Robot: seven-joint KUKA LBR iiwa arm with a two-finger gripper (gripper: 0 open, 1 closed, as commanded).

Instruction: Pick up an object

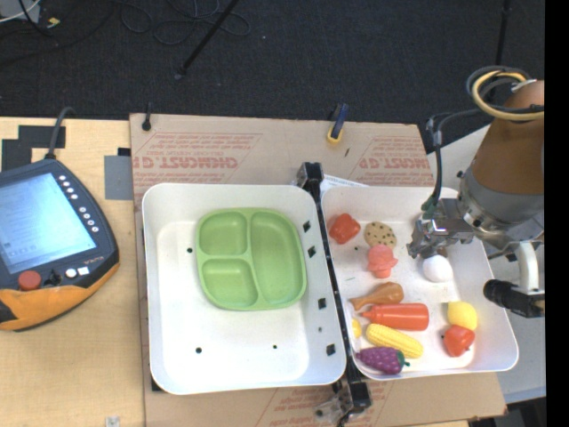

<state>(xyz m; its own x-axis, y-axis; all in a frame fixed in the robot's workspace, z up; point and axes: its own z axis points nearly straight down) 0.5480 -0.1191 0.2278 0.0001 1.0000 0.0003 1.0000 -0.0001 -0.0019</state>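
Camera view: fingers [430, 238] above white egg [436, 268], grip state unclear, pink cupcake [381, 261] nearby.

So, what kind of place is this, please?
Probably a robotics lab test bench: a teach pendant beside two white bins, toy food such as plastic corn, and loose cables on the dark floor.

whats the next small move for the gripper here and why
Probably a short straight descent onto the white egg. The gripper sits just above the egg's upper left edge in the right bin, and nothing shows between its fingers. The egg lies apart from the pink toy and the cookie, so a drop there seems unlikely to bump them.
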